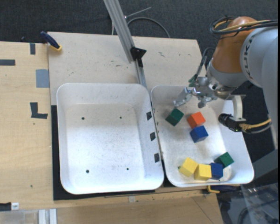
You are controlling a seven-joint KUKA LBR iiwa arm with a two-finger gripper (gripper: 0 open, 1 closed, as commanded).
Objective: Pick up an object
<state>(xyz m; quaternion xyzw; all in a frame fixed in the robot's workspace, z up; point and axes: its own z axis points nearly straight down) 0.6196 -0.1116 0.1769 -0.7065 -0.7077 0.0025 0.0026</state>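
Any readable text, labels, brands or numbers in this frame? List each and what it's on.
None readable.
Blocks: plain coloured faces, no print.
White bins: dark specks, no lettering.
Grey tape patches on the bench: blank.
Arm: no legible marking at this resolution.

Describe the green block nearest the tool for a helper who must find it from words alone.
Look in the right-hand bin, at its upper half below the tool. The green block sits leftmost there, left of the orange block. The other green block lies near the bin's lower right.
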